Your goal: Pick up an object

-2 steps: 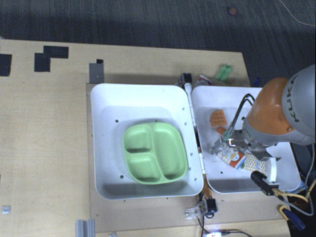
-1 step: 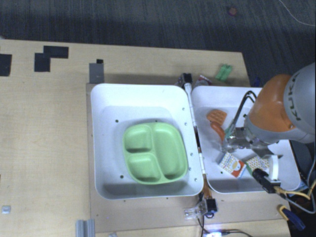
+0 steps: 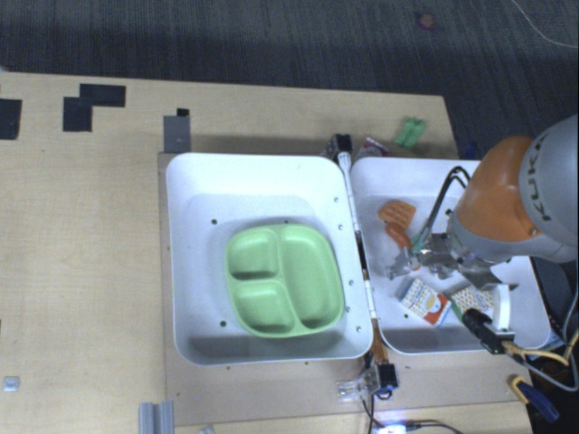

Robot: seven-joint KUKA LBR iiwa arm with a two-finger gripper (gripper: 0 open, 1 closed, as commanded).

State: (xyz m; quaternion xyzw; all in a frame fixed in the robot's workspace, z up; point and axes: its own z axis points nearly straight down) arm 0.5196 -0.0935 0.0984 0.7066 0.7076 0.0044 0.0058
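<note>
My pincer (image 3: 412, 259) hung low in right bin (image 3: 452, 333), grip state unclear; reach step; next, close on orange object (image 3: 396, 217).

The light wooden bench (image 3: 81, 269) carries two shallow white bins side by side near its right edge: the left bin (image 3: 262, 174) and the right bin (image 3: 380, 174). A small green object (image 3: 410, 133) lies near the far right corner.

Left bin (image 3: 181, 269) holds a green divided tray (image 3: 284, 278), centred. In the right bin (image 3: 543, 328), the gripper (image 3: 409, 262) sits low beside an orange object (image 3: 396, 220) and a printed packet (image 3: 423, 300).
</note>
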